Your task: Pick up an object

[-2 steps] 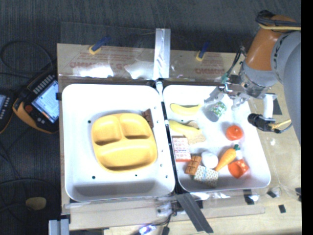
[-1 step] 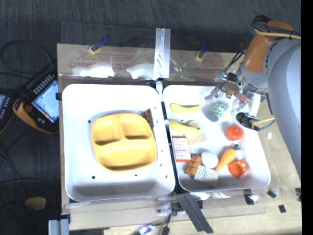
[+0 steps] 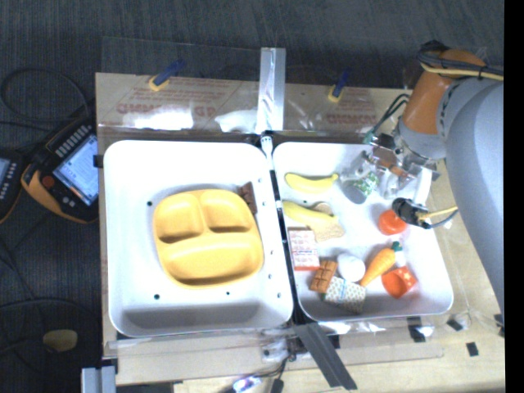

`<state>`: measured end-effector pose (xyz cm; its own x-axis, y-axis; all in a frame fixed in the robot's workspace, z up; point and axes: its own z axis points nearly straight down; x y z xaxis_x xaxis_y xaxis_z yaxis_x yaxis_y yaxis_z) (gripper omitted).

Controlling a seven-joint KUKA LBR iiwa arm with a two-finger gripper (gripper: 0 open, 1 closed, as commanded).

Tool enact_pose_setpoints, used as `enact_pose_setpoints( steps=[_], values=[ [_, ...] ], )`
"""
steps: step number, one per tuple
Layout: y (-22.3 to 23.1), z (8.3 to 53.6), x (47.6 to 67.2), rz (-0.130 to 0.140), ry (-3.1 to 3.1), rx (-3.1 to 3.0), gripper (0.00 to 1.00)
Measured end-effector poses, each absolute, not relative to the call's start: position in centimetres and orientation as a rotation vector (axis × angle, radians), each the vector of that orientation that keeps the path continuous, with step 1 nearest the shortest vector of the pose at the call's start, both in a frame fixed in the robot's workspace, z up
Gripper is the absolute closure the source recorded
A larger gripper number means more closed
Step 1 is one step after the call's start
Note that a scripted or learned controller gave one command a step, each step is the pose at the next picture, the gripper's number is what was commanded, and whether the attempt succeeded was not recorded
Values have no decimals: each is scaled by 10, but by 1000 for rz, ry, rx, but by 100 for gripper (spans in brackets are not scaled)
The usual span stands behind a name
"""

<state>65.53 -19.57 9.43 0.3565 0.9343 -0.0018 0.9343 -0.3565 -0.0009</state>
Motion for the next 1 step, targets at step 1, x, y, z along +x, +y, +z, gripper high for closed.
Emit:
enact_pose_setpoints(
  steps=[1],
  values=[
    [-195,88,650,-3,2083,2342,0]
  ],
)
